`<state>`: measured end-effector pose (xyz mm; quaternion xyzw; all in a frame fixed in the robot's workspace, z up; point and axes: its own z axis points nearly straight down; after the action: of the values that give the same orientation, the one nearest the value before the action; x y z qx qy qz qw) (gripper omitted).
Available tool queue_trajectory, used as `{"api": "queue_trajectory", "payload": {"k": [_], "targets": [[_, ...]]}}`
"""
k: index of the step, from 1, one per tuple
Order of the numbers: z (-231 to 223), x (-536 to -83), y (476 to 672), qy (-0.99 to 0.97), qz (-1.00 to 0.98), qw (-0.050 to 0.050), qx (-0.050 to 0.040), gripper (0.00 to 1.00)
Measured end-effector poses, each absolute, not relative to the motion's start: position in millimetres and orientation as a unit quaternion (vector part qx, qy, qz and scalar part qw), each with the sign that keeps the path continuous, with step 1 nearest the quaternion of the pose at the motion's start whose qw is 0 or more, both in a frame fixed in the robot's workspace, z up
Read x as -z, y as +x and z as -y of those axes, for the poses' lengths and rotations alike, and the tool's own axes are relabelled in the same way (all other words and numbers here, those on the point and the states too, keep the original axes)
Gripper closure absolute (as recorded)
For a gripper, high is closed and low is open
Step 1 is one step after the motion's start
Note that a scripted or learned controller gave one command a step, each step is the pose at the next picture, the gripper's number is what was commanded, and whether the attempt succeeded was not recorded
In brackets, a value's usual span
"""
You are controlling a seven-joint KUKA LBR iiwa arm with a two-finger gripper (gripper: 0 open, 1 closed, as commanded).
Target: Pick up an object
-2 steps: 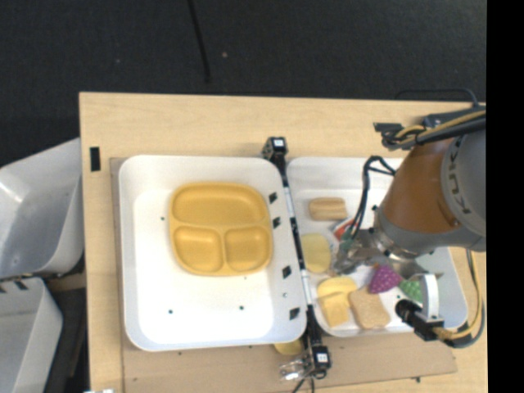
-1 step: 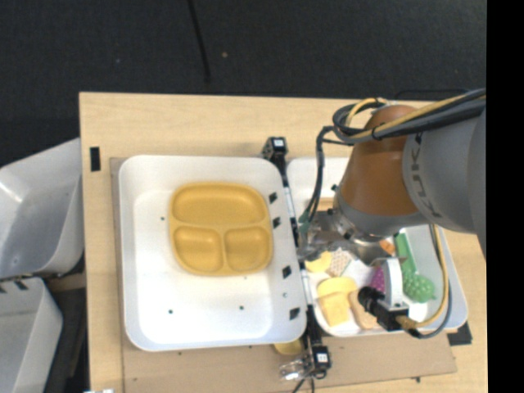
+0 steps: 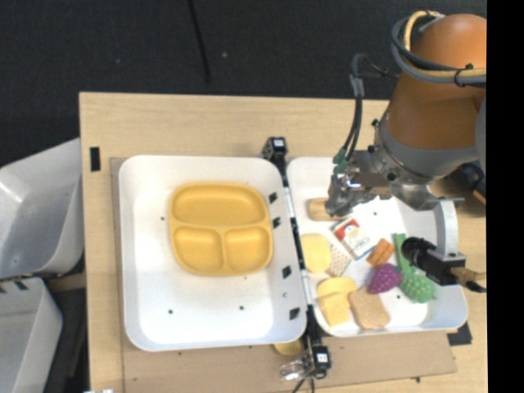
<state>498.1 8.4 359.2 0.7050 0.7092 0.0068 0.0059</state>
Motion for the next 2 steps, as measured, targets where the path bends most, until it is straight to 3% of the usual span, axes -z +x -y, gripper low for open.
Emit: {"api": "queue_trajectory", "payload": {"k": [1,2], "targets": [[-64,-375,489.8,0.705,-0.709,0.001,-0.0007,1.0],[35,-259,503.1,0.71,-0.704,-0.002,0.0037,1.0]]}}
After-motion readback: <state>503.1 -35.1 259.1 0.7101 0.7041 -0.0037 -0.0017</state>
